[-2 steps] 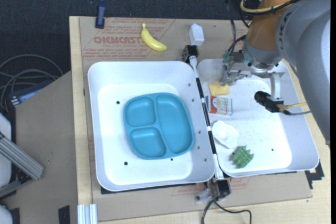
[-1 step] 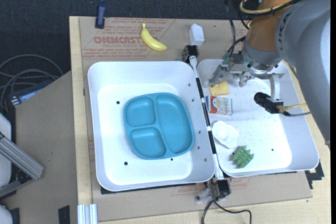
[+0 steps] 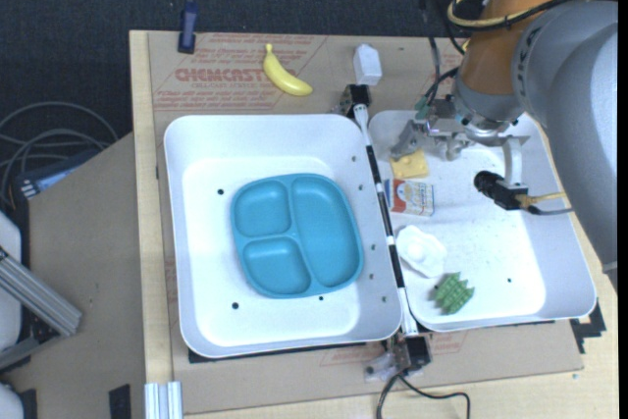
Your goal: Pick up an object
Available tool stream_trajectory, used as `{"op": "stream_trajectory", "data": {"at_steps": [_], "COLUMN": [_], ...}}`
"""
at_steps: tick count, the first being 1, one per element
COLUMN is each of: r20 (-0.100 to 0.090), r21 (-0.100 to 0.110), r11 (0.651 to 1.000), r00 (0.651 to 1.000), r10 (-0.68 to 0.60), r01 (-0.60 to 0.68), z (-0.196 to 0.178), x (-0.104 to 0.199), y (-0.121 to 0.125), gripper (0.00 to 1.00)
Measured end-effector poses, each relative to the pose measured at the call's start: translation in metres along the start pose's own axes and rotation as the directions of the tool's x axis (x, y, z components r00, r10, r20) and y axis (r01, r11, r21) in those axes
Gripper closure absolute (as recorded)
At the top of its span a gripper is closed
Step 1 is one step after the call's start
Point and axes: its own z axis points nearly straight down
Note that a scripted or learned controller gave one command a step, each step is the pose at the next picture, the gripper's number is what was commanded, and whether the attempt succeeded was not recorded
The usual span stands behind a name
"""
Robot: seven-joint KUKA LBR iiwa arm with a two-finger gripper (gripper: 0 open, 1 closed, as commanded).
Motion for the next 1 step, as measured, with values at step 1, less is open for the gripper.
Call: {"op": "stream_trajectory", "data": {"at_steps": [1], "r20": [-0.001], "r21": [0.001], "r11": [1.0], "r00": [1.0], "r10": [0.0], "r01": [0.0], "z": [-0.0002], "x": [0.0065], "y": [0.0], "gripper": [0.0]}}
